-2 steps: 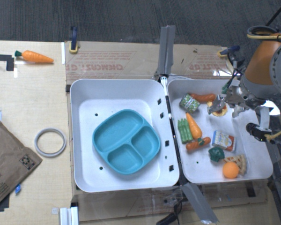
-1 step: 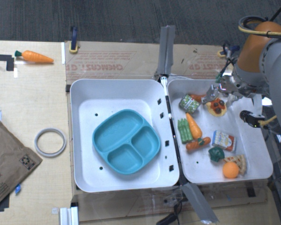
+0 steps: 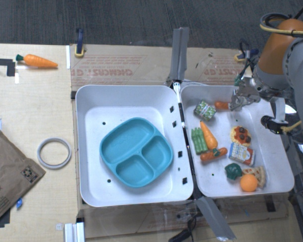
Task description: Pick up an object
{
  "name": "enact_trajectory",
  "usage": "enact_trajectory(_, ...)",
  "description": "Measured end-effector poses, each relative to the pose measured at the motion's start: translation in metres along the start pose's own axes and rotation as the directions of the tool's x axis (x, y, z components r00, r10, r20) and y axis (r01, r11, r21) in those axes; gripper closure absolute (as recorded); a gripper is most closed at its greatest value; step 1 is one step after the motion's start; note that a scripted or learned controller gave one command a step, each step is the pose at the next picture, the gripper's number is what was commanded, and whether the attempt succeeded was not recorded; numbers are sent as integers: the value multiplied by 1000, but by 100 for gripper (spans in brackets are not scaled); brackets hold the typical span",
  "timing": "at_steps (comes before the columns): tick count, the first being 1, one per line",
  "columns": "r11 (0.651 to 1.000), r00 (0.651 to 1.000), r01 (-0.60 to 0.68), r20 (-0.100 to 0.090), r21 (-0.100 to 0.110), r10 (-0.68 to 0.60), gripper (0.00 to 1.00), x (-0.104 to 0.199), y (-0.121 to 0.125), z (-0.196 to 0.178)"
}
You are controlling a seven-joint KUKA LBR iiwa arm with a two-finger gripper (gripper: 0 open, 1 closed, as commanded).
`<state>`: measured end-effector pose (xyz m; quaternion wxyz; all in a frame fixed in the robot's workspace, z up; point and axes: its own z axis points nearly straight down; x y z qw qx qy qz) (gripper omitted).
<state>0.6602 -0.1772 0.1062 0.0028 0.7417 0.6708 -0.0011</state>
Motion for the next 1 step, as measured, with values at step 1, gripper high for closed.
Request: enact_trajectory(1,1000,1000,0,0,0,0,0,0,0,0)
